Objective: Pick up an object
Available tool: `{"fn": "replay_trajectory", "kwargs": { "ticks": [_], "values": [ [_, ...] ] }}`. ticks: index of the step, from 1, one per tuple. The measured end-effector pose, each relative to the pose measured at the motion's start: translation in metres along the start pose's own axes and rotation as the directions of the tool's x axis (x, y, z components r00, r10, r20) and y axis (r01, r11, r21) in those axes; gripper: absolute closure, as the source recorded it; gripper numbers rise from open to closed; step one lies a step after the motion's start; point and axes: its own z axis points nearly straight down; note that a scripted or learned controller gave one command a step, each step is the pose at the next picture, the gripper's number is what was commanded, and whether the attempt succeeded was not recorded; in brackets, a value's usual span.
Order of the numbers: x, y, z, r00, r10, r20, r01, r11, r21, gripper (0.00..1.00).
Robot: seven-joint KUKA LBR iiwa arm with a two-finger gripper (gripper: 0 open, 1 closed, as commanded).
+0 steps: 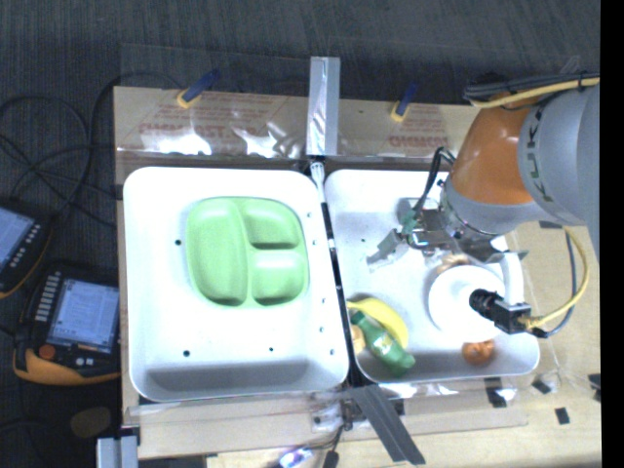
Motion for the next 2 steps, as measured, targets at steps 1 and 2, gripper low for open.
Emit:
{"fn": "replay_trajectory", "kwargs": {
  "ticks": [1,2],
  "values": [
    [-0.0266,-0.0355,0.0828,0.976,-0.218,-0.001,0.218,0.976,0.001,0.0],
    [-0.0253,-0.0353,0.0747,0.976,-0.219,-0.004,0.219,0.976,0.001,1.0]
  ]
}}
